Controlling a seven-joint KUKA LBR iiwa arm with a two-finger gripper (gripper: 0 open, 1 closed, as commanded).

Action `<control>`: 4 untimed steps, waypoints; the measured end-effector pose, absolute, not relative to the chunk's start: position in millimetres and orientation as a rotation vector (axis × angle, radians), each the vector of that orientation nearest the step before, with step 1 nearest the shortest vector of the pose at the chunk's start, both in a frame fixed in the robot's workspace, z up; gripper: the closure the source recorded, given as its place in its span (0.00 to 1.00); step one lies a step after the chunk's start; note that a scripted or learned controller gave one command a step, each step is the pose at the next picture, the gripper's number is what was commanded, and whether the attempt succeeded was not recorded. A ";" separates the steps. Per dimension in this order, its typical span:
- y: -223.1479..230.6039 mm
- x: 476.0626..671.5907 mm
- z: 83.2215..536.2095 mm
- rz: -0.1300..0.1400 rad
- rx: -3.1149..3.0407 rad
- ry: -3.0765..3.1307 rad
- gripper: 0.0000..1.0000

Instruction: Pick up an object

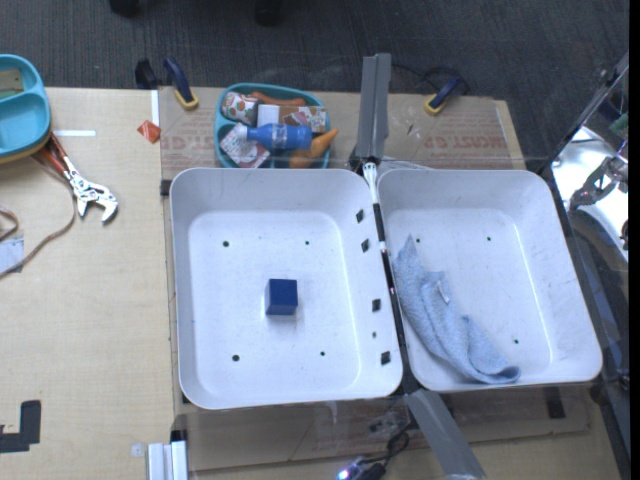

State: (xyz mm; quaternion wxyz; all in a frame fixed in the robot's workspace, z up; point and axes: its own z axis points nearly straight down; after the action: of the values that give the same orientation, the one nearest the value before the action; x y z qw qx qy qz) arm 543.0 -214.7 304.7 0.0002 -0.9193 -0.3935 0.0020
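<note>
Centrally, smooth blue cube (282, 296)

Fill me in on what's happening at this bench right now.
Nothing is being handled yet. A blue cube sits alone near the middle of the left bin, and a light blue cloth lies crumpled along the left side of the right bin. Behind the bins, a teal bowl holds assorted small items. Neither bin object has been picked up.
</note>
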 end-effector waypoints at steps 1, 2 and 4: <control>-173.1 516.7 354.5 0.006 -2.946 -1.091 0.00; -107.5 532.0 241.0 0.009 -3.079 -0.618 0.00; -184.5 576.4 214.4 0.008 -3.054 -0.733 0.00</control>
State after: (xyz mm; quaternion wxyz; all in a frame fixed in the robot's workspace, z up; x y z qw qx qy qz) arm 576.4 -184.5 214.4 0.0004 -0.9724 -0.2333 0.0025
